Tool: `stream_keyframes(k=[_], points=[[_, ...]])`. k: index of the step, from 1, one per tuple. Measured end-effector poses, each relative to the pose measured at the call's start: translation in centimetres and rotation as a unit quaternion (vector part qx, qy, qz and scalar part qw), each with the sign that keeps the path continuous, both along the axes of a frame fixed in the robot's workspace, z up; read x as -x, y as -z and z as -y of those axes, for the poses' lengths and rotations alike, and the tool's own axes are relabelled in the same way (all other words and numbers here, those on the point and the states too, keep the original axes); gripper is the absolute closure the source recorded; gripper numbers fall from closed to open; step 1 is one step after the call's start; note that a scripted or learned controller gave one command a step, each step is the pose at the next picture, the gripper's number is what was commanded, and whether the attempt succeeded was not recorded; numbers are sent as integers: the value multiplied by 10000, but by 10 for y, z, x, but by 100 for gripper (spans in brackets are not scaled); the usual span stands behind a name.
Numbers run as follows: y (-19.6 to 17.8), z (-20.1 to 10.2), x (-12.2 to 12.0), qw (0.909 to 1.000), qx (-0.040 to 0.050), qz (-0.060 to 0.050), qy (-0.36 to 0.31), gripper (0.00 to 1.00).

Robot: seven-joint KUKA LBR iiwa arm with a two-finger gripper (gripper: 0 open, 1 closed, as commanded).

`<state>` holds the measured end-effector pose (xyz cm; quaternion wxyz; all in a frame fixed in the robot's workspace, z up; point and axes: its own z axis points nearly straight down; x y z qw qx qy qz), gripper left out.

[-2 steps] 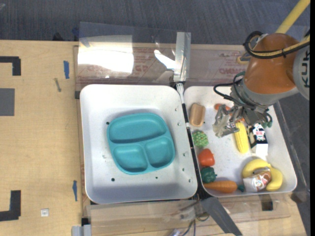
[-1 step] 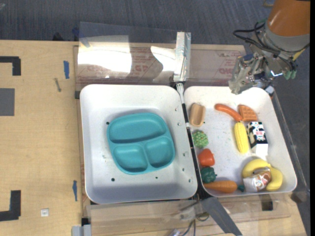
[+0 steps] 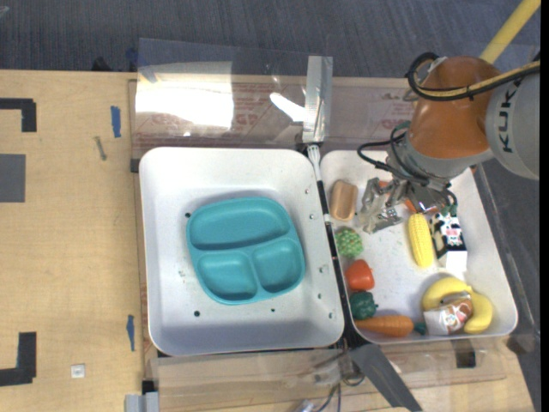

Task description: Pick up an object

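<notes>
The corn cob [image 3: 419, 239] lies in the right bin [image 3: 502, 294] just beside the gripper [image 3: 380, 210] (its grasp can't be told) and looks light, stiff, slippery; pinch across its middle.

My wooden worktop [image 3: 60, 256] carries two white bins side by side: the left bin [image 3: 163, 307] and the right bin [image 3: 502, 303].

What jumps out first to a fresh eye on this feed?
The teal three-compartment plastic tray lying alone in the left white bin, then the orange-banded grey arm reaching from the right, its hand low over the right white bin. That bin holds toy food: a yellow corn cob, a banana and an orange carrot.
</notes>
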<state>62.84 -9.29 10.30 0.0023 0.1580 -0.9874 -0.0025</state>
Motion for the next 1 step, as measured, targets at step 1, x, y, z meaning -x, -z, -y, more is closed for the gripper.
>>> stream_keyframes(k=[1], points=[[15, 1, -28, 9932, 26, 75, 1163, 100]])
